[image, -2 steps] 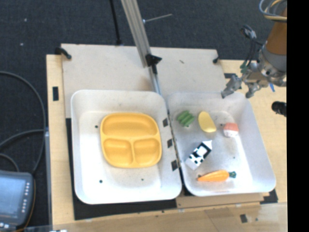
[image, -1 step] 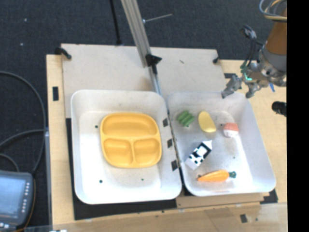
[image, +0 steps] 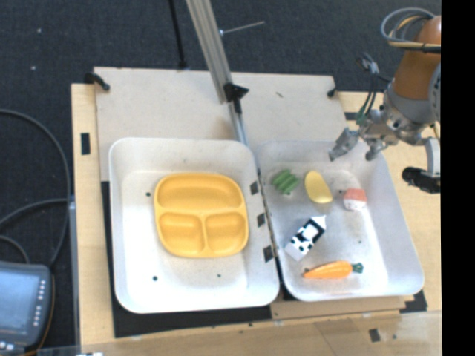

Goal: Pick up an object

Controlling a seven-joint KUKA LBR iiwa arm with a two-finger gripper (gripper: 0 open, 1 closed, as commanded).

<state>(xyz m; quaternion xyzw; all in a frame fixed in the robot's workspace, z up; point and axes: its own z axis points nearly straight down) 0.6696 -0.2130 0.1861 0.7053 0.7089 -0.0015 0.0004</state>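
Note:
The right bin (image: 393, 232) holds a green ridged piece (image: 284, 182), a yellow lemon-shaped piece (image: 318, 188), a small red and white piece (image: 355, 199), a black and white carton (image: 306, 237) and an orange carrot (image: 330, 271). My gripper (image: 357, 145) hangs open over the bin's far right corner, above and behind the red and white piece, with nothing between its fingers. One grey finger (image: 342, 144) points left, the other (image: 372, 150) sits to its right.
The left bin (image: 130, 169) carries a yellow divided plate (image: 200, 213). A slanted metal pole (image: 211, 39) rises behind the bins. The arm's orange band (image: 415, 61) stands at the far right. A screen (image: 22, 306) lies at the lower left.

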